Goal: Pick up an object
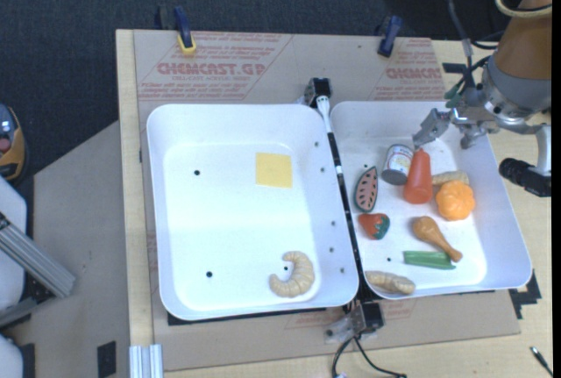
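Your arm (526, 43) is cut off by the right edge, so only the orange band and wrist show. The pincer (447, 126) is small and blurred; you can't tell how its fingers stand. The can (397, 164) is partly hidden behind the red bottle (419, 177), label unreadable. The worktop (131, 192) has its front edge cut off at the bottom. A dark round thing (7, 144) at the left edge is cropped, can't identify.
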Controlling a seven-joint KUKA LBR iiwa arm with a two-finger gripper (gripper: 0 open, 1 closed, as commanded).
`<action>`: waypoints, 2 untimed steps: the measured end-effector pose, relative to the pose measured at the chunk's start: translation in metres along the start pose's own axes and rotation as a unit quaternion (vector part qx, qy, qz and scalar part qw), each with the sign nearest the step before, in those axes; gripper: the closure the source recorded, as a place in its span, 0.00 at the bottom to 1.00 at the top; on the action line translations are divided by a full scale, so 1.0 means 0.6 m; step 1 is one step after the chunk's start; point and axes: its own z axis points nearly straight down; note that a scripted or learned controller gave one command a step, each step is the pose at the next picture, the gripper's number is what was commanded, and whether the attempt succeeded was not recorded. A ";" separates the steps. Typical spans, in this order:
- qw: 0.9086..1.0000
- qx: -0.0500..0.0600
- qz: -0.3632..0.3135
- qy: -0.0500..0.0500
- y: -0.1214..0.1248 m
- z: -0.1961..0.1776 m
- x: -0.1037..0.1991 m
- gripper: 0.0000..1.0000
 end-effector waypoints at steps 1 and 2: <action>1.000 0.001 0.001 0.001 -0.015 0.119 0.000 0.00; 1.000 -0.004 0.000 -0.001 -0.010 0.091 -0.001 1.00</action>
